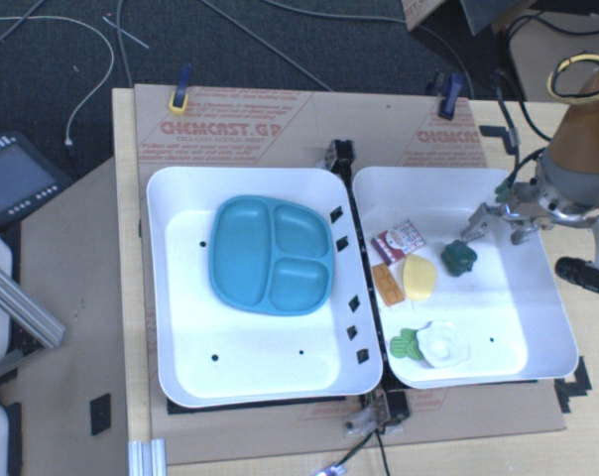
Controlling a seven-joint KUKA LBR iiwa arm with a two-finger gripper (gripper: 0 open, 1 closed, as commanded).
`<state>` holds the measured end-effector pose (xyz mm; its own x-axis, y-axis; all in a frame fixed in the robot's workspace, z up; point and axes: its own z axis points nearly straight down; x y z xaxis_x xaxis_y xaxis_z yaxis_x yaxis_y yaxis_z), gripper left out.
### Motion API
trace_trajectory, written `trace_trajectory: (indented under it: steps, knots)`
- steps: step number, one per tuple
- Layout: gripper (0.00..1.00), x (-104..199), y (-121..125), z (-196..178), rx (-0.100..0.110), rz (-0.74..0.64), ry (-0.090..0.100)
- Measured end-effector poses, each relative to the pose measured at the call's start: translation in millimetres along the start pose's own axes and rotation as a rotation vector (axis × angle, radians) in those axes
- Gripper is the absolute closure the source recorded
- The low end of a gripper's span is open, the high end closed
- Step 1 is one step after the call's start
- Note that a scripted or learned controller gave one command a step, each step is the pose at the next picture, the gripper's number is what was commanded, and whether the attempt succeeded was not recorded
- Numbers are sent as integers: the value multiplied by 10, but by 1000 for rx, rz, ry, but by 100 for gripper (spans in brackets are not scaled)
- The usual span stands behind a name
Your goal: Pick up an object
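The metal claw [493, 218] hangs spread and empty over the right bin [538, 325]. At its 8 o'clock — just beside it — sits a dark green lumpy object [459, 258]; a smooth yellow oval [419, 278] lies farther out.

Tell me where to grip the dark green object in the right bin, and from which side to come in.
Grip the dark green object across its lumpy middle, coming straight down from above. It lies apart on bare bin floor, with the yellow piece well to its left, so the jaws likely fit on either side. The gripper sits just up and to its right.
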<state>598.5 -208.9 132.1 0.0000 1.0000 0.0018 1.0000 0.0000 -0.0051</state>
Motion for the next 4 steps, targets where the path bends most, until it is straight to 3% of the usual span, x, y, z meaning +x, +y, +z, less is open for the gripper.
trace_trajectory:
  steps: [1,2,4]
  knots:
    - [0,9,26,465,-8,-2,-1]
    - [100,8,14,355,-6,-1,-1]
    - [100,-89,-19,-558,-10,0,-4]
